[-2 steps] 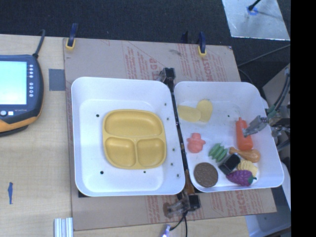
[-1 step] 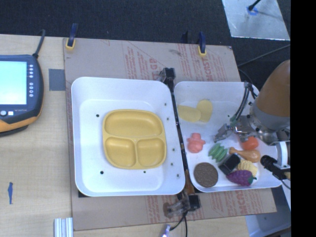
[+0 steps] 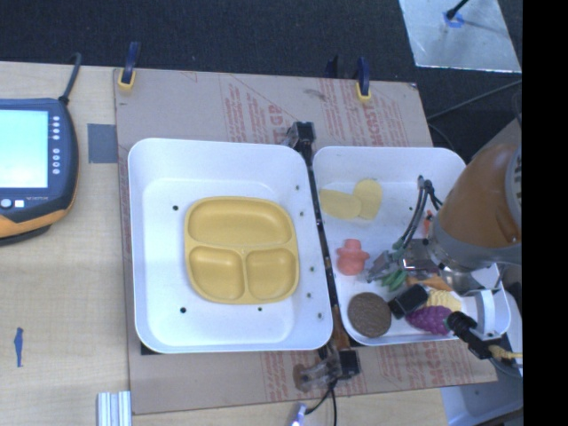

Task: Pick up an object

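The pincer (image 3: pixel 388 267) is hovering low in the right bin (image 3: pixel 390 156); its state is not discernible. A green object (image 3: pixel 394 280) is lying directly beneath, a pink toy (image 3: pixel 352 256) just left.

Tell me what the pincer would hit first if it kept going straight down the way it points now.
Probably the green object lying right under the pincer on the right bin's floor, with the pink toy just beyond to the side. Depth is hard to judge from this slanted view.
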Motion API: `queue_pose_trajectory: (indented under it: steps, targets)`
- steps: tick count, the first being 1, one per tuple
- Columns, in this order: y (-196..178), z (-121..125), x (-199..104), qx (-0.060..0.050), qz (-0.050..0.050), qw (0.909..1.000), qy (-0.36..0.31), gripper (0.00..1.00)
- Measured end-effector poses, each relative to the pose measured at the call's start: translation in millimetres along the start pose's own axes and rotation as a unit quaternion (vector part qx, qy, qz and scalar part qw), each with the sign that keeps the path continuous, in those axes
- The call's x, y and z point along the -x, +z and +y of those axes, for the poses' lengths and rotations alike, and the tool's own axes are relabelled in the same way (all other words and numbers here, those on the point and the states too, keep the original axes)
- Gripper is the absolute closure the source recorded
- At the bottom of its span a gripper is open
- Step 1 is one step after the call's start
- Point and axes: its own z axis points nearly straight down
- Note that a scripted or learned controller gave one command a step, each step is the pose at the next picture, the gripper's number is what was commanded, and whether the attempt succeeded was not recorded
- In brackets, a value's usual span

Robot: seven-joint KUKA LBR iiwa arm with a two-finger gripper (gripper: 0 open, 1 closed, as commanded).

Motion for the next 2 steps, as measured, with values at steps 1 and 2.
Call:
queue_pose_trajectory:
  steps: [1, 2]
  targets:
    - [-10, 1, 2, 0.000, -0.001, 1.0000, -0.002, 1.00]
    - [-97, 47, -50, -0.004, 0.003, 1.0000, 0.000, 1.00]
